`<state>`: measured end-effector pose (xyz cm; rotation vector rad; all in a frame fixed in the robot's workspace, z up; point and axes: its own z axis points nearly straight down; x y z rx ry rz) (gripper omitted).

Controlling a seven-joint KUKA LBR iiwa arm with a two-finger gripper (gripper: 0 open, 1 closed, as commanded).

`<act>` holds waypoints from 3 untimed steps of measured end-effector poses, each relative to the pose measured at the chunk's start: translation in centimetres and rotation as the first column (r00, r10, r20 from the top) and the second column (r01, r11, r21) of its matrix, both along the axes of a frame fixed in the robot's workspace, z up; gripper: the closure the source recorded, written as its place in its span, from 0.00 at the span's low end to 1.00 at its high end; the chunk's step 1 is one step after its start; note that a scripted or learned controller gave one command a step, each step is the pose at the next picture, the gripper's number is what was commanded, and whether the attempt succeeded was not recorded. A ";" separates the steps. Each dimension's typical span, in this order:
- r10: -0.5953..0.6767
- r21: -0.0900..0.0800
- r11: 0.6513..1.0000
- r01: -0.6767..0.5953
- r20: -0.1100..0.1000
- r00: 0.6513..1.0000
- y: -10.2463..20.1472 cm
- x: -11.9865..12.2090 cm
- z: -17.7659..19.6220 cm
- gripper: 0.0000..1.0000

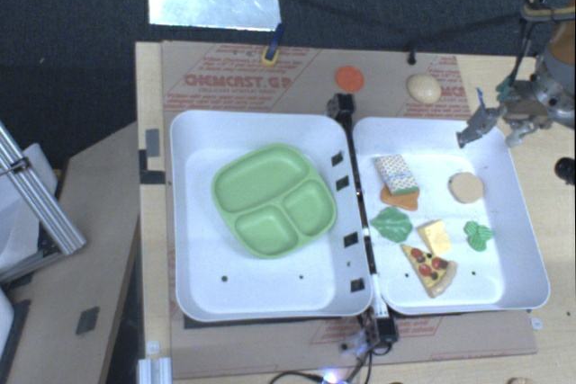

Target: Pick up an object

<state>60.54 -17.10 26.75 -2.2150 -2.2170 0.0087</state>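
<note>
While a green divided plate (pixel 274 200) fills the left bin (pixel 193 283), the right bin (pixel 513 274) holds a patterned block (pixel 397 173), lettuce leaf (pixel 391 223), pizza slice (pixel 428 267), cheese wedge (pixel 436 237), round cookie (pixel 465 187) and broccoli (pixel 478 235). Gripper (pixel 493 127), fingers spread and holding nothing, hovers over the right bin's far corner.

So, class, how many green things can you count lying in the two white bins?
3. A green divided plate lies in the left bin. In the right bin, a green leaf sits near the centre divider, and a small broccoli piece lies toward the right wall.
</note>
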 end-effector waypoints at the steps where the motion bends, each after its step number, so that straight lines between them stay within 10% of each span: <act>1: 0.003 -0.002 1.000 -0.003 0.011 1.000 0.1 0.2 0.7 0.00; 3: 0.000 -0.002 1.000 0.000 0.008 1.000 -0.9 -0.4 -8.4 0.00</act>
